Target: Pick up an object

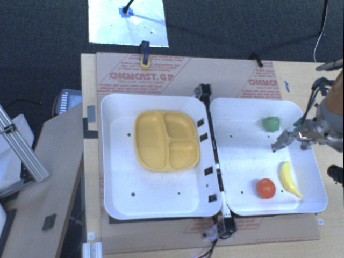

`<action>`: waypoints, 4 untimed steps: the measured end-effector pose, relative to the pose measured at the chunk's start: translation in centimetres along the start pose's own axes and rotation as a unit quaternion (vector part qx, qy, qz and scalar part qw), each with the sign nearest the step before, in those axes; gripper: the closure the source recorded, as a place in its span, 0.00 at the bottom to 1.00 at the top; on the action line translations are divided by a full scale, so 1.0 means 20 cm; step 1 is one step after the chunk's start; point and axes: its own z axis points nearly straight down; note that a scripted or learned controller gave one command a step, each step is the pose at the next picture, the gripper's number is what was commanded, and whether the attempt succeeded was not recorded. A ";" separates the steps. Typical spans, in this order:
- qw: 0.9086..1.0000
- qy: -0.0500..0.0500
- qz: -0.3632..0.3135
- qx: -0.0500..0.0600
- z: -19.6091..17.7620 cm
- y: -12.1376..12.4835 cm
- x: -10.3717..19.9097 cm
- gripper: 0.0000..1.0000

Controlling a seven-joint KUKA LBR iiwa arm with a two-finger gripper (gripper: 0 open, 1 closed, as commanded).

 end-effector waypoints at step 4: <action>1.000 -0.001 -0.001 -0.004 0.18 0.01 0.01 1.00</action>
